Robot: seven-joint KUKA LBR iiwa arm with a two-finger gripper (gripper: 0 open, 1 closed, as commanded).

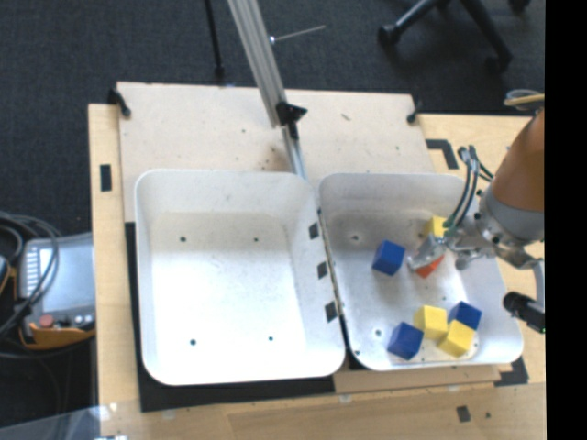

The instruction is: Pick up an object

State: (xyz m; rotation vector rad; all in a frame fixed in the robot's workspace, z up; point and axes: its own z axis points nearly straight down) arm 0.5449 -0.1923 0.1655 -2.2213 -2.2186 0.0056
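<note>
White bins: two shallow bins are seen side by side on the surface (229, 117); the left bin (229, 273) and the right bin (367, 337) are touching at their inner rims.
Arm: the grey arm (518, 186) with its orange band is seen over the right bin's right edge.
End effector: the end effector (431, 246) is lowered inside the right bin; whether it is wide or narrow cannot be told.
Orange object: a small orange piece (425, 265) is seen just under the end effector; a grip on it cannot be confirmed.
Blue blocks: one (388, 257) lies just left of the orange piece; two more (404, 340) (467, 315) lie near the front rim.
Yellow blocks: two (431, 319) (458, 337) are set between the front blue ones; another (437, 226) is partly hidden by the end effector.
</note>
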